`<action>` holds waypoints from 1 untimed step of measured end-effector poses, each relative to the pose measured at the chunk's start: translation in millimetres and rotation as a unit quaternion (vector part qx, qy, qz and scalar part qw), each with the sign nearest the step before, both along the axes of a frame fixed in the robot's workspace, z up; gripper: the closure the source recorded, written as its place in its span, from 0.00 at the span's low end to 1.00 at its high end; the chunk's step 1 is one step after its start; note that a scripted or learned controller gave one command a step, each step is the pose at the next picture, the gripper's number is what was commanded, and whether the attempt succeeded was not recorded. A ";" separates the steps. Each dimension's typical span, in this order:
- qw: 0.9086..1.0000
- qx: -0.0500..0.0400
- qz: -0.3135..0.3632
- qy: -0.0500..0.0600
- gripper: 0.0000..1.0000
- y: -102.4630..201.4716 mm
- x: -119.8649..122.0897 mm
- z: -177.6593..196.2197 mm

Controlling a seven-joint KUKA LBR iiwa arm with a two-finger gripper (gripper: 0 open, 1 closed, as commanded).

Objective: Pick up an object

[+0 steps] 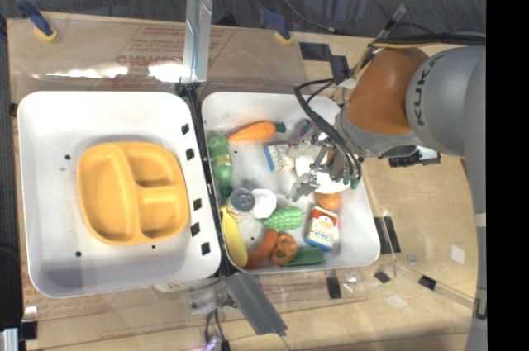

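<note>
Gripper (307, 182) low in cluttered right bin (364, 246) — grasp unclear.

- Two white bins are seen side by side on the bench.
- A yellow divided tray (132, 192) lies in the left bin (41, 118).
- The right bin (364, 238) is crowded with toy food: a carrot (253, 131) near its back edge, a banana (234, 239) at its front left corner.
- The gripper (312, 174) is lowered over the right bin's right side.
</note>
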State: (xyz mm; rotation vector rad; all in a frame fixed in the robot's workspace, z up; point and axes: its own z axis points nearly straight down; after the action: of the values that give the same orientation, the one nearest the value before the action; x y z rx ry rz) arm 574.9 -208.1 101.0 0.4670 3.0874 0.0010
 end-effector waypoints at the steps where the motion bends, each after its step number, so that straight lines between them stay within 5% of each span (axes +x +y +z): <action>1: 0.999 -0.002 0.037 -0.003 0.00 0.7 -39.5 0.8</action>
State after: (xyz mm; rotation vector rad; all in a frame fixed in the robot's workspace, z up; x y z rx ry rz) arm 535.4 -207.4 101.8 0.3525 3.0961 -0.0022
